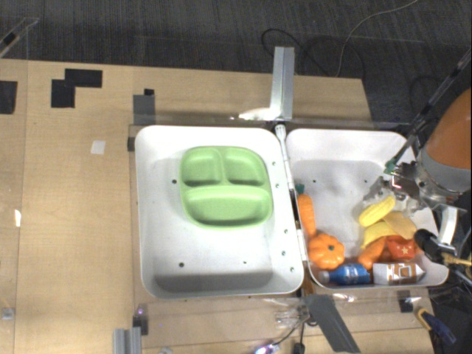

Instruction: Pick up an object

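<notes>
Camera view showed the gripper above the right bin, near a corn cob (finger state unclear); the arm was cut off.

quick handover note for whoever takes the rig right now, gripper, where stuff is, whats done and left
Gripper: low in the right bin, just above the yellow corn; a grasp can't be judged from here.
Toys piled at that bin's near right: carrot, pumpkin, blue can, white carton.
Left bin: green divided plate.
Done: nothing visibly lifted.
Left: grasp one object and raise it.
</notes>
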{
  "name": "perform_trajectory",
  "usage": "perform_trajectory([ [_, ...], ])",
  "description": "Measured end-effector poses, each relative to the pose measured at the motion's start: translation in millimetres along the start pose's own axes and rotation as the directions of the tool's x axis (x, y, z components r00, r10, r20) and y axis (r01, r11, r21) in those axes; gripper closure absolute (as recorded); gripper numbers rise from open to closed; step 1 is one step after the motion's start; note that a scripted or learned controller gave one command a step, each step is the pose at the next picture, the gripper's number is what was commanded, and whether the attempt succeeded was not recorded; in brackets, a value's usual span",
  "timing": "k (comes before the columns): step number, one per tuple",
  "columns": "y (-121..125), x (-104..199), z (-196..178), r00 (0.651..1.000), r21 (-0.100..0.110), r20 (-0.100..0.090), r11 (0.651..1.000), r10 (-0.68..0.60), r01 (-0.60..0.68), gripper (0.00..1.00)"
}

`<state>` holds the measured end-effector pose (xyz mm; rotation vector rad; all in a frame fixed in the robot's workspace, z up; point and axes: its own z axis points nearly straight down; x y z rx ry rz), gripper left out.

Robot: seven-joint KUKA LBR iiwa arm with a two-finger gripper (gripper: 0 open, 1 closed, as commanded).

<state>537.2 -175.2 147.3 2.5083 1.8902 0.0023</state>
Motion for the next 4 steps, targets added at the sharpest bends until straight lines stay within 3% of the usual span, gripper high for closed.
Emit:
perform_trajectory([
  [1,3,-13,57,0.997,-0.013,0.0,0.997,-0.072,0.072,0.0],
  [2,5,-11,46,0.997,-0.019,-0.003,0.997,-0.074,0.074,1.0],
  [3,22,29,58,0.971,-0.011,0.003,0.971,-0.24,0.24,1.0],
  [4,55,87,-83,0.957,-0.006,0.001,0.957,-0.29,0.29,1.0],
])
